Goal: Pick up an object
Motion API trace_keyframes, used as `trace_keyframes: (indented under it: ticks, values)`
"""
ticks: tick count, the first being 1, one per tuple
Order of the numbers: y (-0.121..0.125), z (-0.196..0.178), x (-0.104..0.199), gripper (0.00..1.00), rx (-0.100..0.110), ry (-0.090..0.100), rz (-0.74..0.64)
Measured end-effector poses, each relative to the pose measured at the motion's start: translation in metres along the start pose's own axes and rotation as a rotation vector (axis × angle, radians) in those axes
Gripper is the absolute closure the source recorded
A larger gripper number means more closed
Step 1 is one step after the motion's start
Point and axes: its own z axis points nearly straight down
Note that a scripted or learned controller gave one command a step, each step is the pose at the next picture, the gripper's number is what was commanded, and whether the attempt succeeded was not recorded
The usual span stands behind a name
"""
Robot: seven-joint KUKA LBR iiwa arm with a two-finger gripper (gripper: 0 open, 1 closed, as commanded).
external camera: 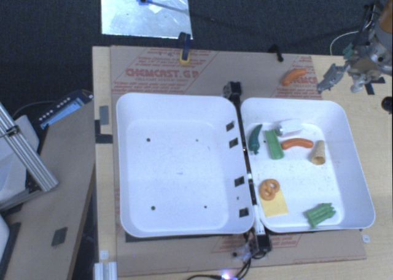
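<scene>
The gripper (pixel 344 77) hangs at the upper right, beyond the far rim of the right bin (pixel 353 150) and above bare bench; its fingers look spread apart with nothing between them, so it reads as released and carrying nothing. Candidate objects all sit in the right bin: an orange sausage (pixel 297 143) mid-bin, touching or just beside a green cylinder (pixel 273 143), with a dark green pepper (pixel 255 138) near the divider, a whitish piece (pixel 290 127) just behind them, and a tan cone (pixel 317 151) to the right. Nearer the front lie a pretzel (pixel 269 188) resting on a yellow card (pixel 274 204) and a green bundle (pixel 320 213). A second orange sausage (pixel 294 76) lies outside the bins on the bench, near the gripper. The left bin (pixel 178 162) holds no target. Risks, as judged from here — the far cluster is crowded, so a descent there could wedge a finger onto a neighbour or pinch two items at once. The rounded pieces (sausage, cylinder) may roll or squirt out as the fingers shut. The card is flat and likely ungraspable; going for the pretzel might just drag it. A descent from the present spot would land on bench — outside the bin.
</scene>
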Motion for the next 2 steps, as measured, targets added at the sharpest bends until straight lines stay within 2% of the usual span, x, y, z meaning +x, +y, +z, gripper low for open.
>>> trace_keyframes:
  ticks: [1,2]
  values:
    - [0.003,-0.091,0.173,0.00,-0.009,0.005,-0.016]
    - [0.002,-0.097,0.163,1.00,-0.004,0.000,-0.006]
